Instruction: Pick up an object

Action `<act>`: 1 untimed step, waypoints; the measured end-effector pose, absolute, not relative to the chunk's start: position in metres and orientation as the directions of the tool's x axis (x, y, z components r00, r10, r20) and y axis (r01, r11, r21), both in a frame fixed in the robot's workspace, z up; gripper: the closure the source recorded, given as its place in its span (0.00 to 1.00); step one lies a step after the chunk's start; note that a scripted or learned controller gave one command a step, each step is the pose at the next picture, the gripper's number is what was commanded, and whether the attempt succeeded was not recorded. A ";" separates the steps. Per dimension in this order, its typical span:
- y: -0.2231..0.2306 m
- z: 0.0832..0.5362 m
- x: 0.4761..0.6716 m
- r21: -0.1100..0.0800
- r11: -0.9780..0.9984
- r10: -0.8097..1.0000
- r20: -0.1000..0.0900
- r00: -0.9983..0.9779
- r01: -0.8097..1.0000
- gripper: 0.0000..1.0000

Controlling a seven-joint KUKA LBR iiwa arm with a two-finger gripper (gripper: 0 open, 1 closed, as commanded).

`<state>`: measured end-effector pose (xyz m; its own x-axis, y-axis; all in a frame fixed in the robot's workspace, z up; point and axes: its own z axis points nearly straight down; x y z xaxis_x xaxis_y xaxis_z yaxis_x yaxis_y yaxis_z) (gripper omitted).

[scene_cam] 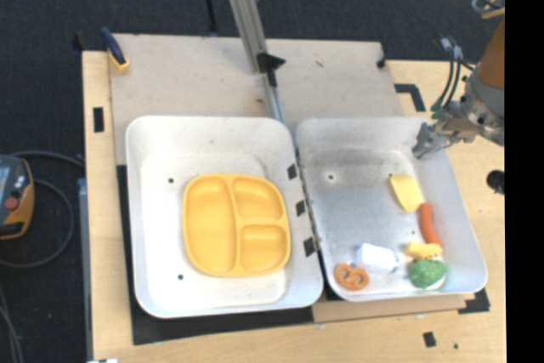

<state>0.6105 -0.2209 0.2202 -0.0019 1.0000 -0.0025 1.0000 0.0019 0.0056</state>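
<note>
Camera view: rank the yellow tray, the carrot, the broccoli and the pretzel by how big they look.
1. Yellow tray, by far the largest.
2. Carrot and broccoli: too alike to rank, one long and thin, the other round.
3. Pretzel, slightly smaller.

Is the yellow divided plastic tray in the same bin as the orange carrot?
No, the yellow divided plastic tray lies in the left bin, the orange carrot in the right bin.
</note>
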 end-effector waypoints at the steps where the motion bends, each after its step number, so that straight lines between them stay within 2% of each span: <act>1: -0.222 0.207 0.611 0.001 0.001 1.000 -0.002 -0.001 1.000 1.00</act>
<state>0.6108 -0.2222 0.2075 -0.0008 1.0000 -0.0020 1.0000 0.0008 0.0005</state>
